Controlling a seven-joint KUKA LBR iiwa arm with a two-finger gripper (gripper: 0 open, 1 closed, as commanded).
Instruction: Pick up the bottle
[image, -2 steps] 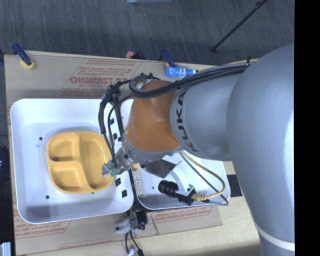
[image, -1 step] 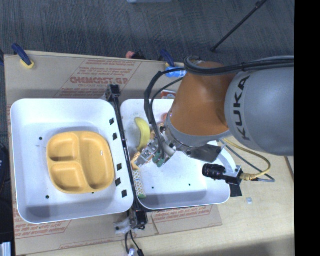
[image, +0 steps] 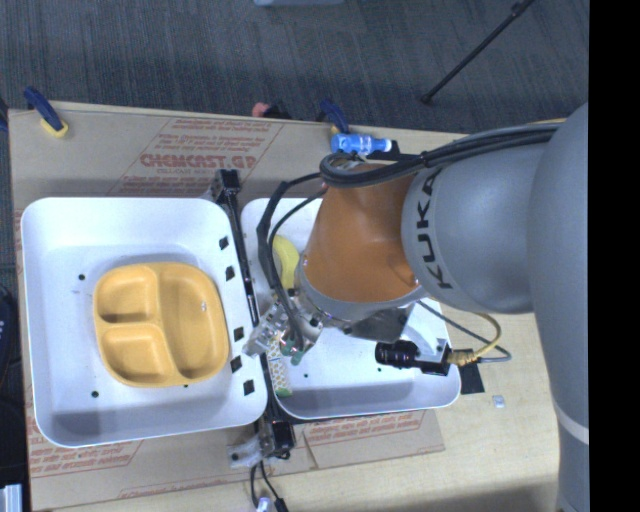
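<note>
My arm, grey with a wide orange band, reaches in from the right and hangs over the right bin (image: 360, 400), covering most of it. The gripper (image: 279, 338) sits low at the bin's left wall, near the divider between the two bins. A small clear, crinkled thing with green and red specks lies right at the gripper, and I cannot tell what it is. A yellow object (image: 286, 260) peeks out from under the orange band at the bin's left side. The rest of the right bin's contents are hidden by the arm.
The left bin (image: 60, 300) holds a yellow divided tray (image: 160, 322) in its middle. Both bins rest on a cardboard sheet (image: 200, 150). A black connector and cable (image: 412, 355) hang off the wrist over the right bin. Blue clamps sit at the cardboard's far edge.
</note>
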